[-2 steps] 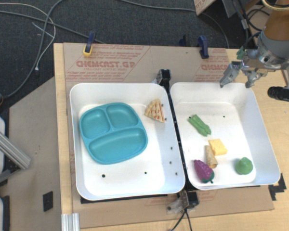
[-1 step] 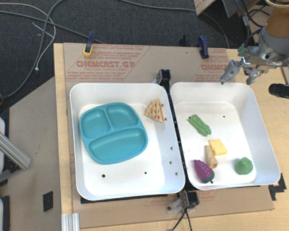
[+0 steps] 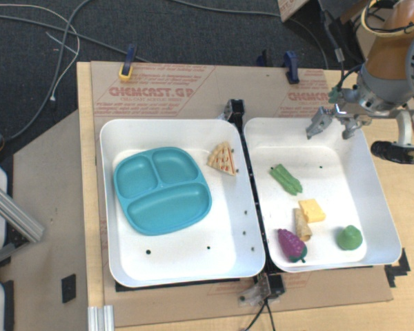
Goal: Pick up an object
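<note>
Claw (image 3: 332,123) hangs with fingers apart, gripping nothing, over the right bin's (image 3: 359,158) twelve o'clock rim. Green pod (image 3: 286,178) lies in that bin, toward seven o'clock of the claw.

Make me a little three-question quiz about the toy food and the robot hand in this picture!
1. True or false: the gripper holds the green pea pod.
2. Which bin has the blue divided plate: left or right?
3. What touches the yellow cheese block? A) purple eggplant B) tan bread piece C) green ball

Key: 1 false, its open fingers are empty above the right bin's far edge. 2 left. 3 B.
</note>
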`<state>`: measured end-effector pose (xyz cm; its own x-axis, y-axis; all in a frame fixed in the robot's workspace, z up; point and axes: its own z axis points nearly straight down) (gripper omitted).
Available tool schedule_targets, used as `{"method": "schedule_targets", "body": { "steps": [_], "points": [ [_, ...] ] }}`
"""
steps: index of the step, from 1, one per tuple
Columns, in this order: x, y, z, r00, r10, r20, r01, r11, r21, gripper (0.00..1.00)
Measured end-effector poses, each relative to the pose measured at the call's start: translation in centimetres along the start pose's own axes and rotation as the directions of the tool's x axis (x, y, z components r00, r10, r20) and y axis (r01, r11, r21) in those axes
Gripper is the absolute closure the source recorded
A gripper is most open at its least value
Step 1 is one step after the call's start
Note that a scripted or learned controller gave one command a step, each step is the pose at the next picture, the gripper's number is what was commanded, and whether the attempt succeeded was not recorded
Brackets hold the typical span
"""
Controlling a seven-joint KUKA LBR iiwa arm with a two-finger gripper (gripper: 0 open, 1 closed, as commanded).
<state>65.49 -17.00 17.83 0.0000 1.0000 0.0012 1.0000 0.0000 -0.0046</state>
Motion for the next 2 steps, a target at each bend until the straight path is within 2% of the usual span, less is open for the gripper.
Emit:
{"method": "schedule_targets", "body": {
  "steps": [1,2],
  "points": [
    [0.7,-0.7,5.8,1.000,-0.001,-0.001,0.001,1.000,0.002,0.00],
    [0.8,-0.6,9.5,1.000,-0.001,0.000,0.001,1.000,0.000,0.00]
  ]
}}
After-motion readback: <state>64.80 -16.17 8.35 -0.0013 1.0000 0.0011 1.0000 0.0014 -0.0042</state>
